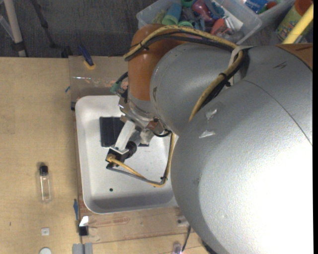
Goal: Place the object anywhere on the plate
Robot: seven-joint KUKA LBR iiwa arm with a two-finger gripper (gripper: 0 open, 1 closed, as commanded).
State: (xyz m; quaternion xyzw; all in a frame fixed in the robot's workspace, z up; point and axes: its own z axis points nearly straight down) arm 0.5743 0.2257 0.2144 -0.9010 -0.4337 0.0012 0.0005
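Note:
A flat black rectangular object [109,131] lies in the white bin [94,193], in its upper left part. My gripper [134,127] hangs low over the bin, just right of that black object and close to its right edge. The wrist with its orange band [141,64] covers the gripper from above. I cannot make out whether anything is between the fingers. The grey arm [238,144] hides the whole right side of the bench.
A small dark speck [111,189] lies on the bin floor near its front. A clear vial [44,182] lies on the wooden bench to the left. A clear box of colourful items [198,15] stands at the back, and a blue clip [88,61] behind the bin.

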